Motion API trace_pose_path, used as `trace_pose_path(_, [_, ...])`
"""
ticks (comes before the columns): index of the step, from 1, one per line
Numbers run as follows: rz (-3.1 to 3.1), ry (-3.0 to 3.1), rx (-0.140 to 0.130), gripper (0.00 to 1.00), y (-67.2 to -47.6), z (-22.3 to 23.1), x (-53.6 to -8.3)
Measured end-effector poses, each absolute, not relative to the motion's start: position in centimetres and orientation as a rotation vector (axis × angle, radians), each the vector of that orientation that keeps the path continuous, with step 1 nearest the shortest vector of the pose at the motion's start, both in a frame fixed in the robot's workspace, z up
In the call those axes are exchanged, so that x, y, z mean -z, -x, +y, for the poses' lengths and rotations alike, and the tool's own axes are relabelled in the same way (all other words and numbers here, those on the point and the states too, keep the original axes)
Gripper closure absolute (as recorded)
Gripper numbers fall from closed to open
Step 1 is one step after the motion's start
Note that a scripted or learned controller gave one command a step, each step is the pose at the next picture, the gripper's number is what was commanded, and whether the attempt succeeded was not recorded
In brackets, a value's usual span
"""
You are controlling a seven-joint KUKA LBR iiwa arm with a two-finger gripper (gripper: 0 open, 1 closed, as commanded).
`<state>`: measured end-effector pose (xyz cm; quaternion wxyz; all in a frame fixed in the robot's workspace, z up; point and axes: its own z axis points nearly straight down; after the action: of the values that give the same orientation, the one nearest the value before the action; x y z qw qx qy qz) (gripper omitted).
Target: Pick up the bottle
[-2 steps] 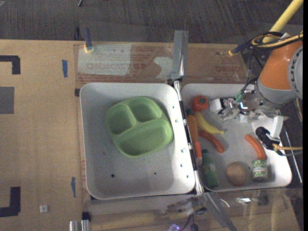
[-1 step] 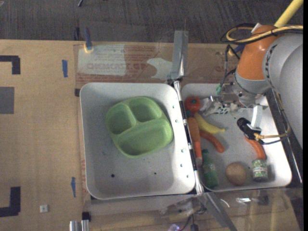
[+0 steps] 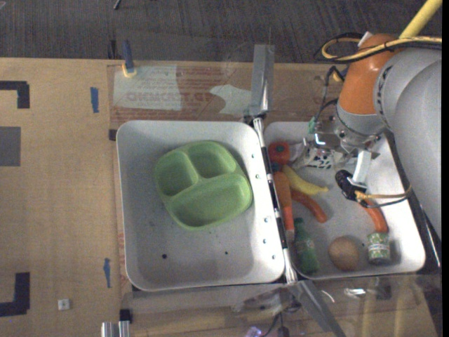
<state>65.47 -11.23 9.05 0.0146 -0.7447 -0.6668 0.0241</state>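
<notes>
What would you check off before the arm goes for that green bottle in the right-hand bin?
1. Bottle located: ok. The green bottle lies at the near left edge of the right bin.
2. Gripper over the bottle: not ok. The gripper is at the bin's far side, well away from it.
3. Fingers ready to close: cannot tell.
4. Room around the bottle: not ok. The bin wall runs along its left, the orange carrot ends just above it, and the brown potato sits close on its right.
5. Path to it: cannot tell. The yellow banana lies between gripper and bottle.
6. Bottle upright: not ok, it lies flat.
</notes>
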Motion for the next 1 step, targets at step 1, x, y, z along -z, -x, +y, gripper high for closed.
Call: trace_pose_path(1, [-2.355, 2.08, -0.002, 0.0, -64.84, -6.25, -18.37])
